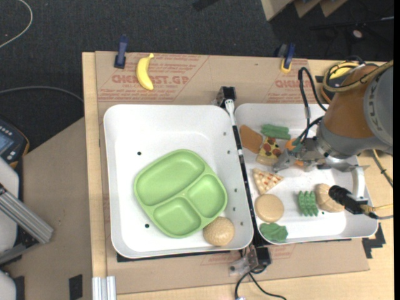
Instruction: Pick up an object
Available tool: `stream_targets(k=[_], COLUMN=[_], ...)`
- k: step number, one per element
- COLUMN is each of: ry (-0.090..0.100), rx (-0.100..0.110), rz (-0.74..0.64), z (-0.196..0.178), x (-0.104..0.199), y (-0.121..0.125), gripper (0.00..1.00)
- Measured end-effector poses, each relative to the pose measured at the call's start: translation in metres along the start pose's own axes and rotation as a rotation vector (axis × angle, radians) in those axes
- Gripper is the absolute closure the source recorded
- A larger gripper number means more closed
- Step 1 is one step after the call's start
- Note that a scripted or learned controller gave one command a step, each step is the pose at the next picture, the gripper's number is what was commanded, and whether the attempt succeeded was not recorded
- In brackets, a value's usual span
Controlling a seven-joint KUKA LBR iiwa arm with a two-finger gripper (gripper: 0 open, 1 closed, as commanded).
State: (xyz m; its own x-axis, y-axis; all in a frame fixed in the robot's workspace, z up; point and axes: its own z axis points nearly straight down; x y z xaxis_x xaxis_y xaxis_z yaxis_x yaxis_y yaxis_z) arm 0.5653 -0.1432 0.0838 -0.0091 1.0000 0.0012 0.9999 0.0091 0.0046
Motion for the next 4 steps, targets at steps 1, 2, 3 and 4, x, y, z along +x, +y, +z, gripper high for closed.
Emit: stream_targets(k=[1, 2, 3, 4], ry=[-0.004, 0.001, -0.002, -0.007], rx=[0.0, 0.008, 0.003, -0.003], rz=[0.01, 0.009, 0.007, 0.01], z=[-0.026, -0.001, -0.001, -0.013], x=[-0.037, 0.008, 0.028, 0.025], y=[0.016, -0.076, -0.068, -0.067], gripper=[0.0, 0.0, 0.0, 1.0])
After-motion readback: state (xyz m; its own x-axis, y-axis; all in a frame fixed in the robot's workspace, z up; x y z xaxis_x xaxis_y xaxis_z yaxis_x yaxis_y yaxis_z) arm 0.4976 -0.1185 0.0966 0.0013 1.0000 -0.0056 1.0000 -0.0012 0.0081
